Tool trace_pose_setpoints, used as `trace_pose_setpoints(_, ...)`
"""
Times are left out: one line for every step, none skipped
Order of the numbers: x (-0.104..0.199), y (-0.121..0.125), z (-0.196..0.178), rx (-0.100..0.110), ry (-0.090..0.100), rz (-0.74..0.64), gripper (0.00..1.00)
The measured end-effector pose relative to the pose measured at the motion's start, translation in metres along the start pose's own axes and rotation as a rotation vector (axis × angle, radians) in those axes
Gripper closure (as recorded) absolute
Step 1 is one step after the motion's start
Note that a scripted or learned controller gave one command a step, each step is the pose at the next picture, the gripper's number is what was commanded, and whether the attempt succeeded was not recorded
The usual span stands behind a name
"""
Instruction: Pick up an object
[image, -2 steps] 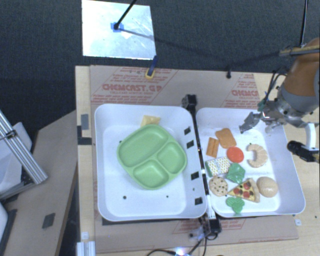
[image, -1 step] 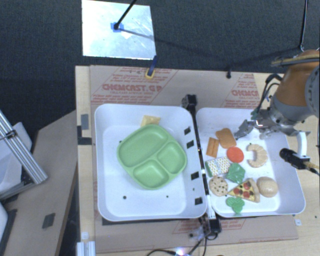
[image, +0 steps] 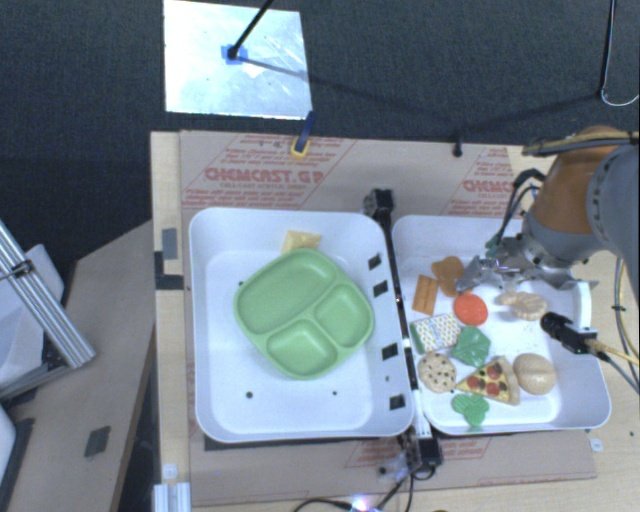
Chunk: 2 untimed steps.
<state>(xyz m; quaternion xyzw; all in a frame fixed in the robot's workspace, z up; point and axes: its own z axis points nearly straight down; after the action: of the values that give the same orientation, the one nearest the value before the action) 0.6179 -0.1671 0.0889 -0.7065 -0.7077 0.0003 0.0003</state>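
- Left bin (image: 215, 400): holds a green divided plate (image: 303, 313), tilted in plan, and a small yellow piece (image: 299, 240) at the far wall.
- Right bin (image: 590, 400): holds the toy food, any item of which would serve the task. Orange pieces (image: 447, 270) and (image: 425, 294) at far left; red tomato (image: 471, 309) in the middle; patterned cracker (image: 436, 331); green leaf (image: 471, 346); cookie (image: 437, 372); pizza slice (image: 490, 380); broccoli (image: 468, 409); bun (image: 534, 373); pale pastry (image: 523, 303).
- Arm (image: 590, 205): reaches in from the right, orange band above the wrist.
- Gripper (image: 488, 270): low over the far part of the right bin, just beside the tomato and the orange pieces. Jaw state cannot be told; nothing is visibly held.
- Step, as judged: lining up over one item before descent.
- Advice: pick a single item with free space on two sides. The tomato looks best, being near and round. Centre above it, keep clear of the pastry and cracker, then descend straight.
- Risk: items lie close; an off-centre descent could nudge neighbours or pinch two together.
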Motion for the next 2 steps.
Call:
trace_pose_setpoints(0.0, 0.002, -0.014, -0.006, -0.001, 0.0, 1.0)
trace_pose_setpoints(0.009, 0.002, -0.064, -0.006, -0.001, -0.004, 1.0)
